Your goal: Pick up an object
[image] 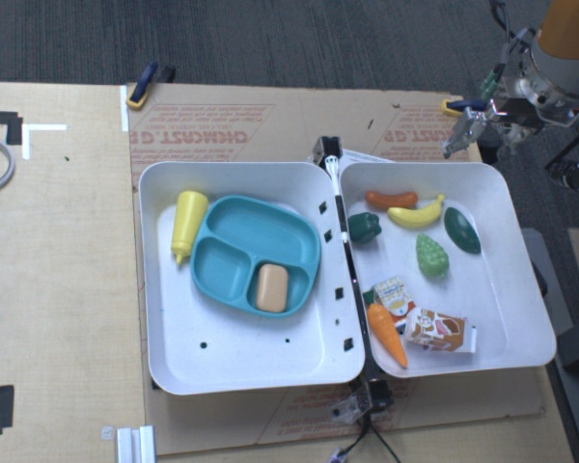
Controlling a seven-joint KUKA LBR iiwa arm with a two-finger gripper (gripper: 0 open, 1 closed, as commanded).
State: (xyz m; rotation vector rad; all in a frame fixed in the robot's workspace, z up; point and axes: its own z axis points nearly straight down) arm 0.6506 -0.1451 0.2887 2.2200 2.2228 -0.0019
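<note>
My gripper (466, 131) hangs at the upper right, just beyond the far rim of the right bin (521, 258) and above the cardboard, with nothing visibly in it. In that bin lie a red-orange sausage (391, 199), a yellow banana (415, 213), a dark green pepper (364, 227), a dark green oval vegetable (461, 230), a light green bumpy fruit (431, 256), a carrot (387, 334), a small printed carton (393, 293) and a brown-and-white packet (440, 331).
The left bin (174, 345) holds a yellow bottle (186, 223) and a teal divided plate (256, 249) with a tan bun (271, 287) in it. A blue-and-yellow clamp (142, 85) lies at the cardboard's far left corner. Black clips join the bins' shared wall (340, 249).
</note>
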